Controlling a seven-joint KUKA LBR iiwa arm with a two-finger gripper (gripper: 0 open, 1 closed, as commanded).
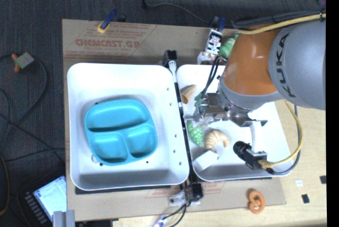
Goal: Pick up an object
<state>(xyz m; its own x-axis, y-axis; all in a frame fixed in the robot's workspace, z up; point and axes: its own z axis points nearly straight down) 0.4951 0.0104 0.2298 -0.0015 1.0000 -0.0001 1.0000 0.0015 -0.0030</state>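
Observation:
The arm's orange band (249,64) and grey wrist hang low over the right bin (275,125). The gripper (211,110) sits at the bin's left side, its dark body pointing down. Just below it lie a tan croissant-shaped toy (217,138) and a green knobbly object (194,134). A tan shell-like piece (187,93) lies above the gripper near the bin's left wall. A white object (206,159) rests at the bin's front left. Nothing is visibly held.
The left bin (79,88) holds a blue divided tray (121,130). A black divider with clips (170,59) runs between the bins. A yellow cable (288,159) loops over the right bin's front. An orange ring (256,201) lies on the bench in front.

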